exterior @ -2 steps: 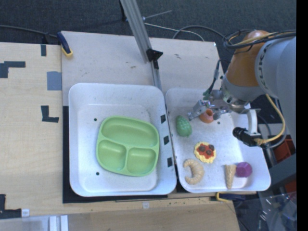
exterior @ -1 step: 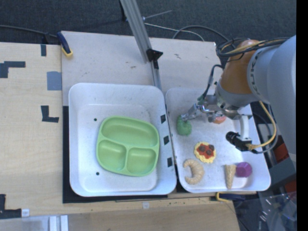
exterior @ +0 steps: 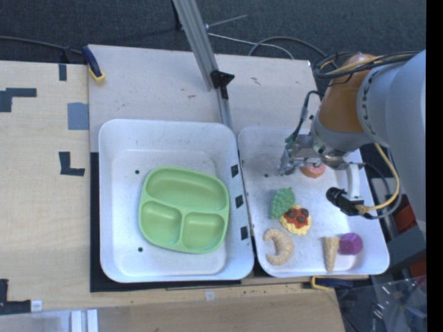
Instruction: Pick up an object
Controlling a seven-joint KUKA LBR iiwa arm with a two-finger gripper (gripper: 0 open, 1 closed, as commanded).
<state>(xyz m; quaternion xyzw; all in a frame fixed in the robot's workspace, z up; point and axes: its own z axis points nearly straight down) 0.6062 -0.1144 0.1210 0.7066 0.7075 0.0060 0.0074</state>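
Note:
My gripper [exterior: 286, 166] hangs low over the upper middle of the right bin [exterior: 259, 144], fingers pointing down-left, with nothing seen between them. Just below it lies a green broccoli-like piece [exterior: 282, 201]. A small pizza toy [exterior: 297, 218] sits beside that, and a tan croissant [exterior: 279, 245] lies near the bin's front. An ice-cream cone [exterior: 330, 252] and a purple piece [exterior: 350, 243] rest at the front right. A reddish round object [exterior: 313, 171] peeks out from under the wrist.
The left bin [exterior: 114, 185] holds a green divided plate [exterior: 184, 209]. A metal pole [exterior: 197, 33] slants down to the bins' divider. Black and yellow cables [exterior: 360, 205] hang off the arm over the right bin's right side.

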